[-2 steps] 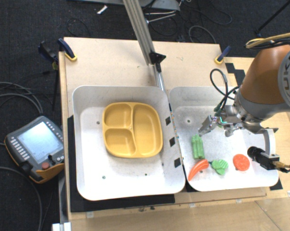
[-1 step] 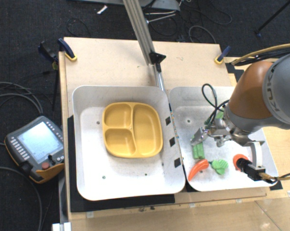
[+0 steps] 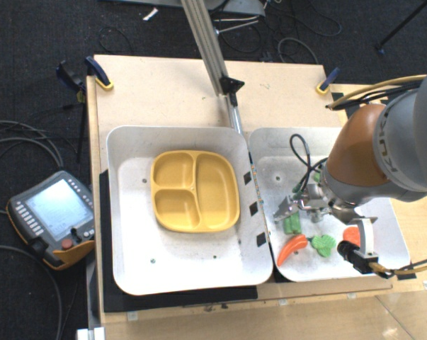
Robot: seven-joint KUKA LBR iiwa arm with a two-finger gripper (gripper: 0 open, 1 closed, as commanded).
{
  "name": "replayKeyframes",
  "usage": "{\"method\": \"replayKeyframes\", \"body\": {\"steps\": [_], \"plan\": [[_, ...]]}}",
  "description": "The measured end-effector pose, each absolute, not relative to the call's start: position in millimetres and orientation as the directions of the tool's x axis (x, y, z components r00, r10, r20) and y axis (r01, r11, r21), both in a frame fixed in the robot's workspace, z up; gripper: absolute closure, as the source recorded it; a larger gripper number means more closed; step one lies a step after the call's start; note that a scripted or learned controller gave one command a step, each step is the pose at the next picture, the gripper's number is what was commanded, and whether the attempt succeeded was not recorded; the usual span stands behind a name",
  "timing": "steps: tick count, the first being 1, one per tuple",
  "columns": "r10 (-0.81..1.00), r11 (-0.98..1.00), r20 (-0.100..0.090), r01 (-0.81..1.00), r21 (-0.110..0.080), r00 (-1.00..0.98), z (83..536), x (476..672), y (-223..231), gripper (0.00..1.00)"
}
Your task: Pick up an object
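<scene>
In the right bin (image 3: 270,154) lie several small toys: a green piece (image 3: 292,224), an orange carrot-like piece (image 3: 292,247) with a green leafy top (image 3: 324,244), and a red-orange piece (image 3: 353,234). My gripper (image 3: 303,205) hangs low over the bin, just above the green piece, at the end of the grey arm with its orange band (image 3: 358,154). Nothing can be seen held between its fingers.
The left bin (image 3: 128,190) holds a yellow three-compartment plate (image 3: 196,190). A metal pole (image 3: 209,44) slants up from between the bins. Cables trail over the right bin near the wrist. A teach pendant (image 3: 52,218) lies off the bench to the left.
</scene>
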State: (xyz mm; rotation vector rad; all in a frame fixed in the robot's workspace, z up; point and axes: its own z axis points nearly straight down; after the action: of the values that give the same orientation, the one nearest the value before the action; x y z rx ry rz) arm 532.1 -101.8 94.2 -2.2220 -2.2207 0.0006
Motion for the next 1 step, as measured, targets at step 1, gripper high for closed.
{"method": "replayKeyframes", "body": {"steps": [1], "plan": [[1.000,0.000,0.000,1.000,0.003,0.000,106.1,533.2,-101.7,1.00]]}}
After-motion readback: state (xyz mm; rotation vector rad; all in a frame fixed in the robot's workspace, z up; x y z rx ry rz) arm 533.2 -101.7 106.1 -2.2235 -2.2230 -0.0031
